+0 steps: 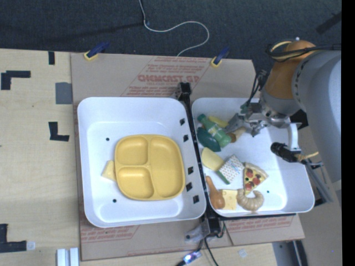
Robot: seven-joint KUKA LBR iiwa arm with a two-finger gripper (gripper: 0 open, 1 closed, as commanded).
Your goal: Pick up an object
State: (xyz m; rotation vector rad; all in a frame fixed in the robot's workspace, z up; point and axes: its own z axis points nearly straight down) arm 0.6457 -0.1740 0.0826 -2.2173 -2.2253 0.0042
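Note:
The arm comes in from the right, and its gripper [246,124] hangs low over the upper part of the right bin [288,187]. It sits just right of a green bottle [212,136] that lies on its side, close to the bottle's yellowish top end [221,123]. I cannot make out anything held in it. Below the bottle lie a pale yellow wedge [211,159], a white speckled block [232,169], a pizza slice [253,177], a tan croissant [250,200], a yellow cheese square [228,198] and an orange sausage shape [214,191].
The left bin [94,126] holds a yellow divided plate [150,167] with a pale yellow piece [108,170] tucked at its left edge. A black fitting [282,149] on the arm hangs over the right bin's right side. A white cable [177,26] loops behind the bins.

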